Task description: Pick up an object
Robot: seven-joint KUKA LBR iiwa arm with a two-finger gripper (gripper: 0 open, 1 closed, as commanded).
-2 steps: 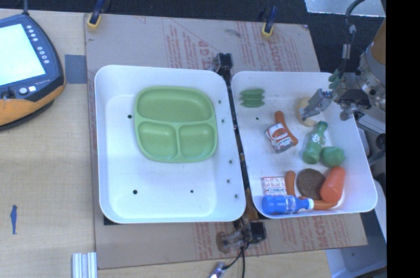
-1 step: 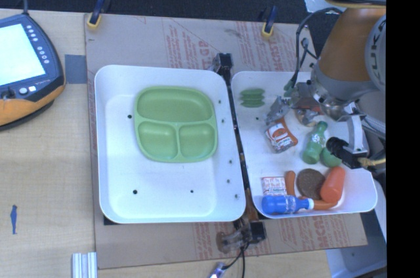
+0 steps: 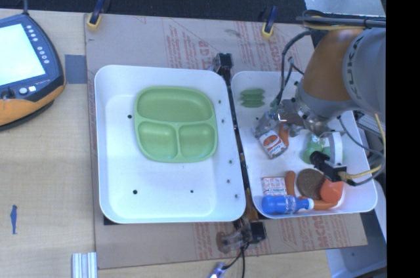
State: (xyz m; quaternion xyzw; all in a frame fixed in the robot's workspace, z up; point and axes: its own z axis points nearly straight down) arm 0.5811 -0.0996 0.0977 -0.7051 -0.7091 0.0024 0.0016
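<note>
Two white bins | gripper (image 3: 281, 120) over right bin (image 3: 252, 134), finger state unclear | small orange-labelled jar (image 3: 272, 143) just below gripper, print unreadable | green divided plate (image 3: 176, 123) in left bin (image 3: 115, 139)

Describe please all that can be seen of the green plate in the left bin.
The green plate is a pale green divided tray, seemingly matte plastic, with rounded corners and three compartments: one long across the far side, two smaller on the near side. It lies flat and right side up on the floor of the left bin, in its far half. Nothing lies in it.
</note>
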